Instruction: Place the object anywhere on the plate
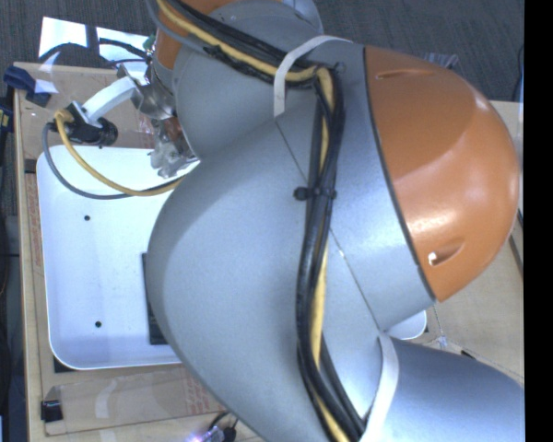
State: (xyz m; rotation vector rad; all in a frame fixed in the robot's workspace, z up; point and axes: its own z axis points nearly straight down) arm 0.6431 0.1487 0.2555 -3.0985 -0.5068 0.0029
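Note:
My grey arm (286, 247), with its orange band (442, 164), looms close to the camera and covers the middle and right of the view. The gripper (169, 155) hangs over the far rim of the left white bin (83, 274), near the bin's far right part. Whether anything is in the gripper is hidden by blur and small size. A dark flat edge (151, 293) peeks out from under the arm on the bin floor; I cannot tell what it is.
A yellow cable (101, 180) loops from a black fitting (92, 133) over the bin's far left corner. The wooden bench (120, 396) frames the bin in front. Blue clamps (23, 81) sit at the far left corner.

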